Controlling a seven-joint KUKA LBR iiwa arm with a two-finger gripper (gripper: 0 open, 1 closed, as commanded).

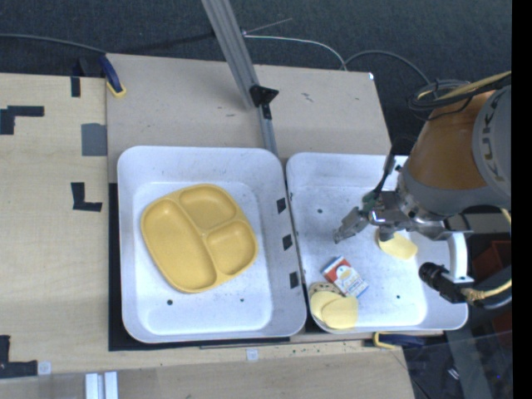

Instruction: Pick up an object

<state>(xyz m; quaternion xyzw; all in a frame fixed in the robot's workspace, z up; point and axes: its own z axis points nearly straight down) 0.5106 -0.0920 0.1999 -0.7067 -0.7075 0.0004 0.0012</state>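
Here the claw [359, 223] hovers over the right bin [332, 173] — fingers spread, holding nothing.

Bench [50, 248]: pale wood, spanning the frame's left and centre.
On it, centre: left bin [133, 248] and right bin [312, 177], touching side by side.
Upper left: black tape marks [23, 116].

Grey arm [465, 169], orange band, metal gripper [353, 223]
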